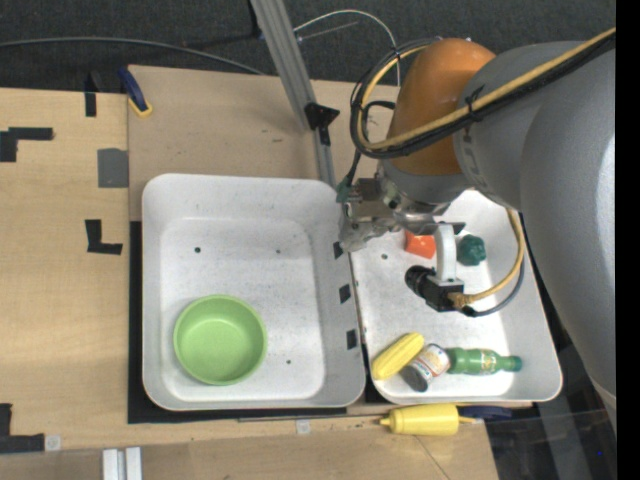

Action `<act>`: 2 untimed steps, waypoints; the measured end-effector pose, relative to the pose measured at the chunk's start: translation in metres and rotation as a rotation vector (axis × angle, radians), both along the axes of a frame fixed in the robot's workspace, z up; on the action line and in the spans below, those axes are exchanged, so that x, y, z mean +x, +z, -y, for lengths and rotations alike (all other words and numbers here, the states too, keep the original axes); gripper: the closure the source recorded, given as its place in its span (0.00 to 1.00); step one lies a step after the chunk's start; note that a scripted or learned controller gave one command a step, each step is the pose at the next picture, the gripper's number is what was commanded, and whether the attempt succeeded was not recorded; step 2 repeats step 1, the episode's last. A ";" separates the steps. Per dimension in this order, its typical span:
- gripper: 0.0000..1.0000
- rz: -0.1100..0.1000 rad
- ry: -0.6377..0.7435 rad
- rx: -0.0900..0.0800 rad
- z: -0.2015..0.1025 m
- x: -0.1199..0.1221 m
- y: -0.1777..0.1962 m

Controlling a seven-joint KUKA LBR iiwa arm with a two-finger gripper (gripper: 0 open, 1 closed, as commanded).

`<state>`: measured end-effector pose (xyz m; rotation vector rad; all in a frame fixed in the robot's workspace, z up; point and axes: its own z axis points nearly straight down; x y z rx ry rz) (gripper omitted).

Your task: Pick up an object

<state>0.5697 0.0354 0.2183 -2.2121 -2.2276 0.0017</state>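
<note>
My gripper (358, 230) hangs over the left rim of the right bin (540, 368), under the orange wrist band. Just to its right lie a small orange piece (420, 243), a white upright piece (446, 253) and a dark green round object (471, 250). At the bin's front sit a yellow oblong object (396, 356), a small can (430, 365) and a green bottle (482, 362) lying on its side. I see nothing between the gripper and the bin floor. The arm hides the back of the right bin.
A green bowl (219, 339) rests in the front left of the left bin (240, 193). A yellow bottle (425, 420) lies on the bench in front of the right bin. A black cable fitting (432, 288) hangs from the arm over the bin's middle. A grey pole (285, 48) slants behind.
</note>
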 end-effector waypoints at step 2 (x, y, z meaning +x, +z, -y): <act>1.00 0.002 0.000 0.001 -0.050 0.018 0.016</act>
